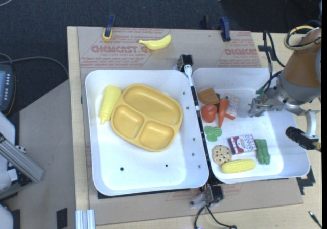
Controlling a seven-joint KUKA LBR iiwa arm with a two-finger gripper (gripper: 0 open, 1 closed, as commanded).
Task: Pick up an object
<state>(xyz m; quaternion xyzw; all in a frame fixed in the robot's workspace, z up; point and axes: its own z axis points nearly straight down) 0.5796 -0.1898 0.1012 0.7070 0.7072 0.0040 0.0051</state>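
An overhead view shows two shallow white bins side by side on a cardboard-covered bench. The left bin (102, 166) holds a yellow divided plate (147, 116) with a yellow mustard bottle (108, 103) lying against its left side. The right bin (294, 169) holds small toy foods: a brown bread slice (208, 95), a red tomato (208, 113), an orange carrot (223, 111), a green leafy piece (212, 132), a cookie (221, 154), a corn cob (238, 165), a small red and white box (242, 144) and a green pickle (262, 151). A yellow banana (156, 43) lies on the cardboard beyond the left bin. The arm reaches in from the right, and its gripper (259, 106) hangs over the far right part of the right bin, just right of the carrot. Whether its fingers are open or closed cannot be told, and nothing is seen held between them.
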